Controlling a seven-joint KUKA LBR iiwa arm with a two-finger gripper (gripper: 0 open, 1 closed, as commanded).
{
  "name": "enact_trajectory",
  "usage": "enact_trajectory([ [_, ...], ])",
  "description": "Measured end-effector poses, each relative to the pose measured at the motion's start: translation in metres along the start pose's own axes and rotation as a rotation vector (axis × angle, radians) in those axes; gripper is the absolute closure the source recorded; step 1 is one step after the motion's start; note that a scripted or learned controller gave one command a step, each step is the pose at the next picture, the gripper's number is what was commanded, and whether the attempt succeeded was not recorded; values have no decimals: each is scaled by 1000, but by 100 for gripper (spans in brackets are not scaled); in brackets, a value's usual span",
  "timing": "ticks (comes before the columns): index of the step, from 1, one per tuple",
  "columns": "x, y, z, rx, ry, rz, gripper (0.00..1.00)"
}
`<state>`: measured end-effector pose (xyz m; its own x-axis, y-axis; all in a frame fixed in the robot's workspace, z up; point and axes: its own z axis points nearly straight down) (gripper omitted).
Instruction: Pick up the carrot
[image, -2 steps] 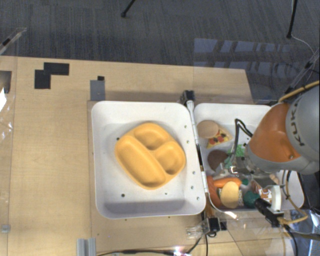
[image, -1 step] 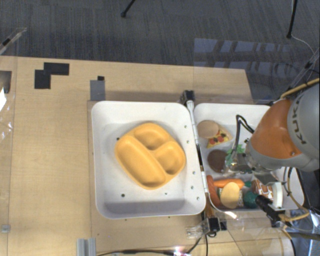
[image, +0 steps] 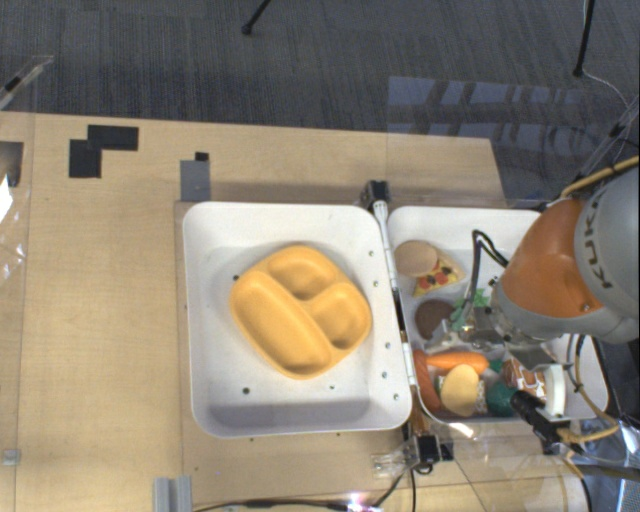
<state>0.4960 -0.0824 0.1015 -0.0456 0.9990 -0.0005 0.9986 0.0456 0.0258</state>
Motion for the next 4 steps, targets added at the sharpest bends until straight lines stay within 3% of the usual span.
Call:
enact_trajectory([
  [1,-32,-6,12,11,3,-189,0],
  [2,-31,-1,-1,-1,1,-191,100],
  [3,-22,-5,11,9,-5,-295,100],
  [4,-23,-1,-1,-1,-8,-296,100],
])
